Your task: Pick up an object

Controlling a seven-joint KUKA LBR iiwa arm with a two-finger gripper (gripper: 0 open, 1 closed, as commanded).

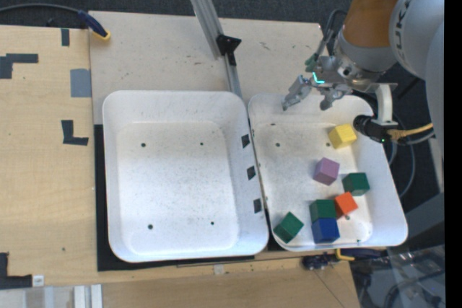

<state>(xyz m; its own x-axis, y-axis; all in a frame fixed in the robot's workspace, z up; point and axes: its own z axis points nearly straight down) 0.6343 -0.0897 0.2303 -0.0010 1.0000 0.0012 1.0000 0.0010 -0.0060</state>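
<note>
While nothing sits between its fingers, the grey two-finger tool hangs with them spread apart over the far rim of the right-hand shallow white plastic bin, so the step in hand looks like the approach, with no object chosen or gripped yet.

Going from the left, the pale wooden worktop carries the left-hand shallow white plastic bin, which touches its neighbour along the middle. The right bin holds all the candidates, clustered toward its near right part. At about 7 o'clock of that bin lies a dark green cube, apart from the rest. Right of it, a blue cube sits against a second dark green cube, with an orange-red block touching that one at 3 o'clock. A purple cube stands alone near the bin's middle right, a third green cube lies at its 4 o'clock, and a yellow cube lies nearest the tool, at its 5 o'clock.

My judgement is that the next move calls for travelling toward 5 o'clock, centring over one isolated cube, then descending with the fingers astride it. The yellow or purple cube seems easiest; the packed group risks a nudge.
</note>
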